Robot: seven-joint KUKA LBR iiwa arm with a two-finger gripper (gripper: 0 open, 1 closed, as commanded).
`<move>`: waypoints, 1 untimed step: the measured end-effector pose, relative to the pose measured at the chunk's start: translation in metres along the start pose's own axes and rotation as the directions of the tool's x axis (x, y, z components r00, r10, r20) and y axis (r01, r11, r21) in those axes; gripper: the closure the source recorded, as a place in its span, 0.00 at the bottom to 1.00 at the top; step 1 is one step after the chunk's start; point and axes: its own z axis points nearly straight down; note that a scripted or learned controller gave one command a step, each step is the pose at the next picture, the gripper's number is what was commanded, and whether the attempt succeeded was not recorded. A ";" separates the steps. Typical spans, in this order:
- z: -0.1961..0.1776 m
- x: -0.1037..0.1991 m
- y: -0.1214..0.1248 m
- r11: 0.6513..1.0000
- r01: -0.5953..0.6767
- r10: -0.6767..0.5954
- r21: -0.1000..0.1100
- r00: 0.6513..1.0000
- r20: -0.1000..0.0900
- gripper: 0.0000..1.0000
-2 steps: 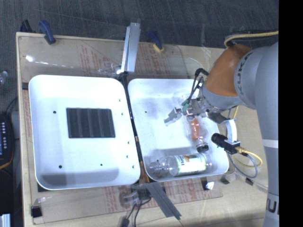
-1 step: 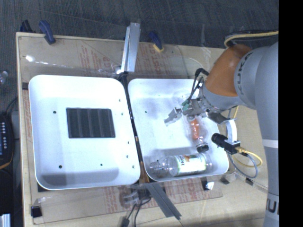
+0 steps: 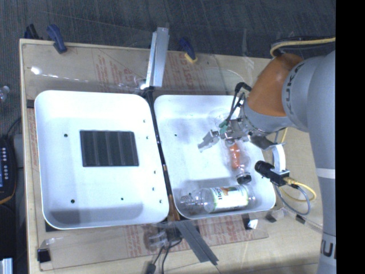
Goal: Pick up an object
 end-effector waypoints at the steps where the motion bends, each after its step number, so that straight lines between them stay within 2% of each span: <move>1: 0.000 0.000 0.000 1.000 0.000 0.000 0.000 1.000 0.000 0.00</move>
